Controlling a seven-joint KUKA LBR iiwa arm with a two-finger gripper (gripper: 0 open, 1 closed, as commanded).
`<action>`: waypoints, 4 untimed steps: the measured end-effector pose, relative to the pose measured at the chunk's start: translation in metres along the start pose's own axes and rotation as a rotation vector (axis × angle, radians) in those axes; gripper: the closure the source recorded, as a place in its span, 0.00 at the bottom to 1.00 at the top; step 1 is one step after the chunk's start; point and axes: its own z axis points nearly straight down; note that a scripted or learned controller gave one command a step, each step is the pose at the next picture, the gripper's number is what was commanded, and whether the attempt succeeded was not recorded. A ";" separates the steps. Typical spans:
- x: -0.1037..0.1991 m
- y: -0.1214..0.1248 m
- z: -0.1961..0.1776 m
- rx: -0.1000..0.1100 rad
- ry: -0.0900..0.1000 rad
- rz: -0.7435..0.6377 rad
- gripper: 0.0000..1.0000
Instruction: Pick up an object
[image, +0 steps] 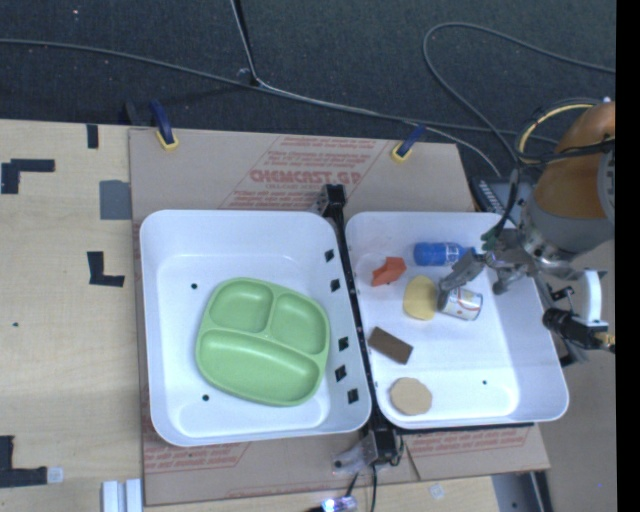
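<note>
the small silver can (463, 303) lies on its side in the right bin (500, 385), right of centre in the frame, touching the yellow lump (421, 298) on its left. the gripper (470, 284) hangs right over it with its fingers spread wide, one dark finger (460, 271) slanting down to the can's upper left edge and the other toward its right, so the can seems to sit under the gap, not yet pinched. the blue cylinder (437, 254), orange piece (388, 270), brown block (390, 345) and tan disc (410, 396) lie scattered loose around it, while the green divided plate (263, 340) sits alone in the left bin (165, 300).

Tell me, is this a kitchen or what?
Probably a robot test bench, not a kitchen: two shallow white bins clamped on cardboard, loose black cables behind, and a grey robot arm's gripper over toy-like items.
</note>
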 end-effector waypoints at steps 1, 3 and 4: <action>0.000 0.003 -0.008 -0.014 -0.003 -0.004 0.00; 0.004 0.012 0.065 -0.044 -0.017 -0.004 0.00; 0.006 0.013 0.054 -0.046 -0.014 -0.005 1.00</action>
